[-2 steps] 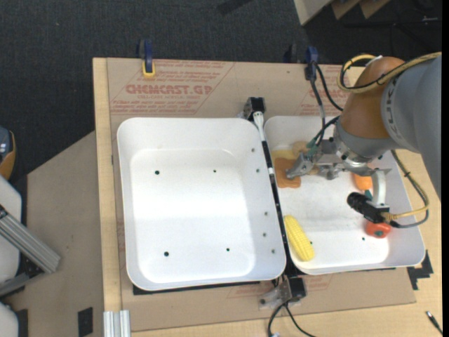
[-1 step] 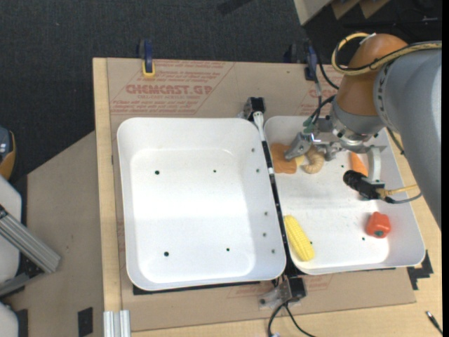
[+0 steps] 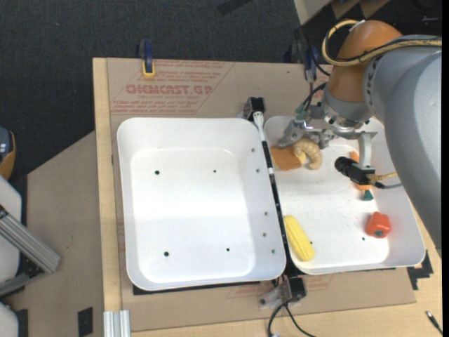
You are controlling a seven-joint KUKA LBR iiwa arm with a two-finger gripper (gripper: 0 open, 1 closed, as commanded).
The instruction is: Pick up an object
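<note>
My gripper [image 3: 307, 133] hangs low over the back left corner of the right bin [image 3: 337, 248]. It is open, its fingers spread just above a tan bread roll [image 3: 310, 154]. An orange-brown bun [image 3: 285, 159] lies against the roll's left side, next to the bin divider. Nothing is held between the fingers. A yellow corn cob [image 3: 298, 236] rests at the bin's front left. A red pepper [image 3: 378, 224] sits at the front right. A small orange carrot with a green tip [image 3: 364, 183] lies right of the gripper.
The left bin [image 3: 196, 258] stands beside the right one, sharing a dark divider rail [image 3: 270, 181]. The grey arm [image 3: 410, 118] covers the right bin's back right corner. Brown board surrounds both bins.
</note>
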